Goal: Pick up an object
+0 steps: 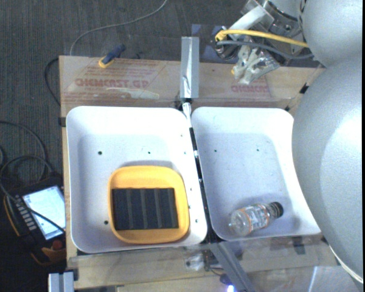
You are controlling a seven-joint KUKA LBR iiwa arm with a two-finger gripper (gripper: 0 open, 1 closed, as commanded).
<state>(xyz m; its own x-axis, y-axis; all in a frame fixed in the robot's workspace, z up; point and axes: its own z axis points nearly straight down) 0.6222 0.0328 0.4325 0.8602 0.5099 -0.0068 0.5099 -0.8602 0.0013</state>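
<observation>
Landmark: centre divider point(193, 140) between bins.

Left of divider: orange tray with dark ribbed insert point(148, 205), lying flat, near front of left bin point(91, 132).

Right of divider: clear plastic bottle point(254, 218), on its side, near front of right bin point(274, 129). Nothing lifted; whole pick remains.

Gripper point(253, 67): raised beyond back rim, nothing between fingers; spread cannot tell.

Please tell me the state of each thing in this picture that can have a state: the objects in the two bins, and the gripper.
Yellow tray: lying flat in the left bin, dark ribbed side up, near the front wall.
Clear bottle: lying on its side in the right bin, dark cap on, untouched.
Gripper: above the far edge of the bench, outside the bins, holding nothing.
</observation>
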